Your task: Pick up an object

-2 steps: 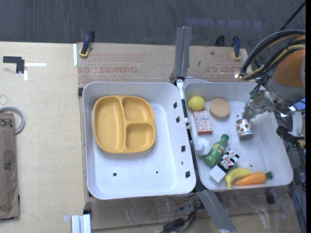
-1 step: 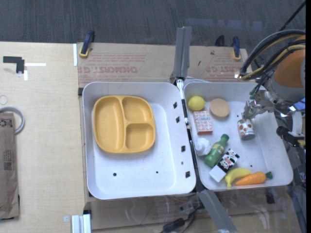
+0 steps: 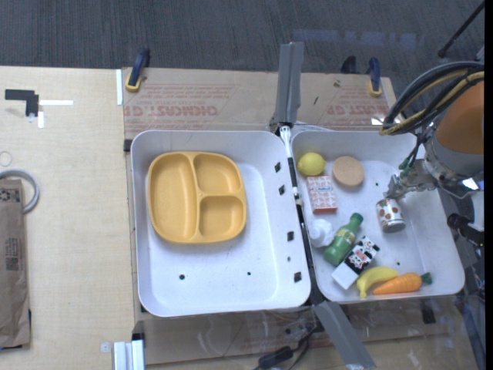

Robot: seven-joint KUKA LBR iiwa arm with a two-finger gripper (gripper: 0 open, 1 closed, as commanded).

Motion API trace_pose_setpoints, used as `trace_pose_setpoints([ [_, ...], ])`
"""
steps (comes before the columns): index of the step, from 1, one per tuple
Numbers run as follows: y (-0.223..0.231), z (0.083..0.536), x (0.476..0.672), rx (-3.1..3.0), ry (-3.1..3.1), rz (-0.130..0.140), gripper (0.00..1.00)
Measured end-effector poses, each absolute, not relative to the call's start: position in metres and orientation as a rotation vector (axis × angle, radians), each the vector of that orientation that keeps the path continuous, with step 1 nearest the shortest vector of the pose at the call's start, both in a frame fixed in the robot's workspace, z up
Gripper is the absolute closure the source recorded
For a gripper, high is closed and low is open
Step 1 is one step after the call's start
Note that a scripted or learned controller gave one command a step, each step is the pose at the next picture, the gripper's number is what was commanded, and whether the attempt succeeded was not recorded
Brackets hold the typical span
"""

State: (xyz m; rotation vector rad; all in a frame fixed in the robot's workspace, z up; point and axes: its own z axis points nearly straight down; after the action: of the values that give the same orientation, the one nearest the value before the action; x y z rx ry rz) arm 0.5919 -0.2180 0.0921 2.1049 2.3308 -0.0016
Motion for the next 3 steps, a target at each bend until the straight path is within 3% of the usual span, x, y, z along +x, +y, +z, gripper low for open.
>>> trace_pose_setpoints([
  [1,-0.223,0.092,0.548,2.521,1.875,-0.003,0.0],
  [2,-0.198,0.091,0.595,2.846,1.329,-0.005,0.0],
  [3,-0.215,0.092,0.628,3.048,0.757,-0.005,0.0],
])
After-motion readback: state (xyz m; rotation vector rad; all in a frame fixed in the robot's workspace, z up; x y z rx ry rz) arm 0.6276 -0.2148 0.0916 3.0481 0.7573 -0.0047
